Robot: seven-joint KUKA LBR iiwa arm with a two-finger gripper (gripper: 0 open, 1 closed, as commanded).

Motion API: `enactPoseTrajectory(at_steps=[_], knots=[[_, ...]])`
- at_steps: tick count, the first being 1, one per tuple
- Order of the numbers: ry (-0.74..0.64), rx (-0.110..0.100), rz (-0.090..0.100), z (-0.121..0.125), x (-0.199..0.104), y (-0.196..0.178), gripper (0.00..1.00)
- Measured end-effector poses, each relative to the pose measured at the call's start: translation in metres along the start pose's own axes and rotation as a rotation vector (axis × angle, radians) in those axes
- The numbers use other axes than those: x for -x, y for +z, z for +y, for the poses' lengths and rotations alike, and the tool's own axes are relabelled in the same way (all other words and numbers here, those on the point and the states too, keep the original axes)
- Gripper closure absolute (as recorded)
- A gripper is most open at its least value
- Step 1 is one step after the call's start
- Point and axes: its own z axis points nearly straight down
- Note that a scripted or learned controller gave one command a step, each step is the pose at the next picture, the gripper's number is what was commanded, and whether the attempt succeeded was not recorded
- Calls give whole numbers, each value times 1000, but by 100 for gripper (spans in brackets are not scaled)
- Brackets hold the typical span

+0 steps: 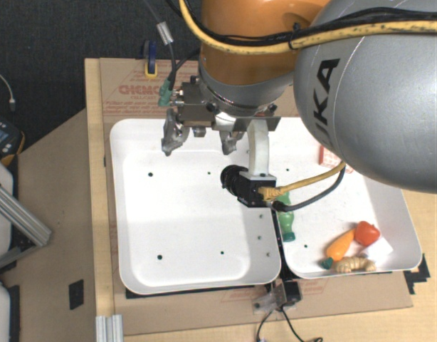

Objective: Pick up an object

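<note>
Objects: red pepper [366, 233], orange carrot [339, 246], pale root [352, 265], green piece [285, 225], clustered in right bin [400, 223] near corner. Gripper [201, 142]: over left bin [133, 191], fingers spread, holding nothing; objects lie well right.

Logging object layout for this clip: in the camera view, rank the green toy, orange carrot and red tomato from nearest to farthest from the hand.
From the hand:
1. Green toy, at the right bin's left edge.
2. Orange carrot, further right.
3. Red tomato, rightmost.
</note>
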Motion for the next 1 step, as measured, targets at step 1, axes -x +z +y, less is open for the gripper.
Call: enactPoseTrajectory(at_steps=[1], knots=[[-1, 7, 3, -29, 0, -46, 0]])
